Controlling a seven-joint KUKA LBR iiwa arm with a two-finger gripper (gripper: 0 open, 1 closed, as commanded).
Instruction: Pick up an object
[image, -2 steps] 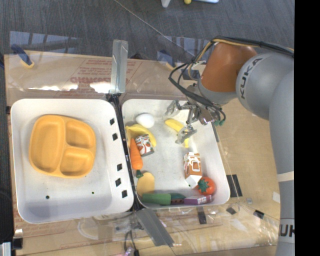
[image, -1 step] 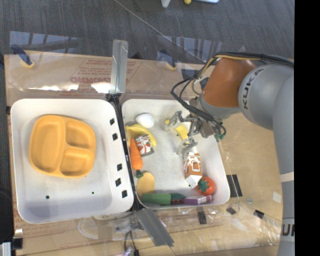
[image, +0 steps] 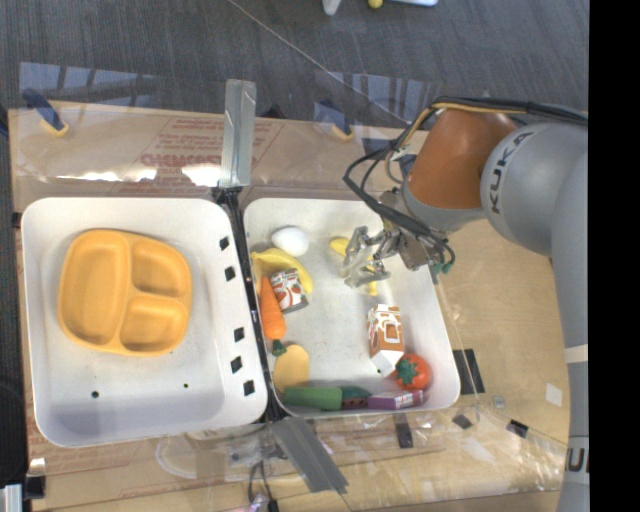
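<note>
The task looks to be in its first half: nothing is lifted yet, and all the objects lie on the floor of the right bin (image: 425, 330). The gripper (image: 366, 262) hangs low in the upper right part of this bin, over a small yellow piece (image: 341, 245) that lies just to its left and seems to continue under it, so I judge this piece is the likely target, though I cannot be sure. Whether the gripper is spread or pressed together I cannot tell, because the metal parts and cables blur into one another, and no object is seen between them. What is left is the grasp itself and the lift. The other things in the bin are a white egg (image: 290, 240), a banana (image: 272, 262), a carrot (image: 271, 312), a small carton (image: 385, 332), a tomato (image: 413, 372), and a green vegetable (image: 312, 398) along the lower wall. The left bin (image: 40, 390) bears a yellow divided plate (image: 124, 290). Both bins stand on a bench covered with brown cardboard (image: 140, 140) and clear film, fixed by grey tape; beyond it, at the top of the frame, is a dark carpet floor (image: 150, 35).
</note>
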